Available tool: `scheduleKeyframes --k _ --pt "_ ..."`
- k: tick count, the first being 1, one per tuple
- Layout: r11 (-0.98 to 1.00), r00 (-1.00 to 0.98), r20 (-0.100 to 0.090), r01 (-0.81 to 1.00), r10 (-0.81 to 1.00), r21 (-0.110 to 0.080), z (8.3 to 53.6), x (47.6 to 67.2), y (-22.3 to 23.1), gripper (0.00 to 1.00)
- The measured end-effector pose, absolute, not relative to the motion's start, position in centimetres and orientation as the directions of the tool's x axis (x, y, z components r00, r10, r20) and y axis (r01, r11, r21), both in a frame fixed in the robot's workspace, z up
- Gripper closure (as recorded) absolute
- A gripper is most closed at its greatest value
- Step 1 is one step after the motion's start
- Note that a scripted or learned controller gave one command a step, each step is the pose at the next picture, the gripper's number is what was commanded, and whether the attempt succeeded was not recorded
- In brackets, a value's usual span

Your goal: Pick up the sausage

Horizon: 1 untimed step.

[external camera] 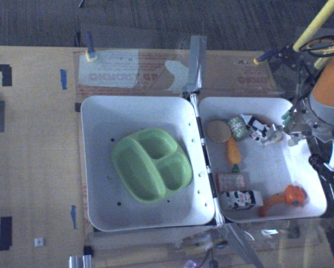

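Over the right bin (301,166), at roughly its 2 o'clock edge, we see the gripper (280,134) low above the floor, the grey arm with its orange band reaching across from 3 o'clock. We cannot tell its opening from this slanted view; we see nothing held by it. A small black-and-white object (258,129) lies just beside the gripper tip, toward 9 o'clock.

We find no item we can name a sausage with confidence. The nearest candidate is an orange-brown elongated piece (280,199) at the bin's 5 o'clock corner, resting on the floor, well apart from the gripper. Also in this bin: a brown disc (218,131), a green can (237,127), a carrot (233,153), a pinkish packet (230,181) and a black-and-white carton (241,199).

The left bin (100,149) holds a green divided plate (151,164).

Our judgement: pick not yet made; approach, grasp and lift all remain.
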State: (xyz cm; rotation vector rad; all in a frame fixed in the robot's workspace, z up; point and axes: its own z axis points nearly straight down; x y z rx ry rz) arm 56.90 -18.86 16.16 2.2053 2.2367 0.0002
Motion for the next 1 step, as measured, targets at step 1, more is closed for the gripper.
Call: scheduleKeyframes --k 1 --pt "-0.144 0.144 0.011 0.990 0.990 -0.004 8.50 48.11 -21.65 0.00"
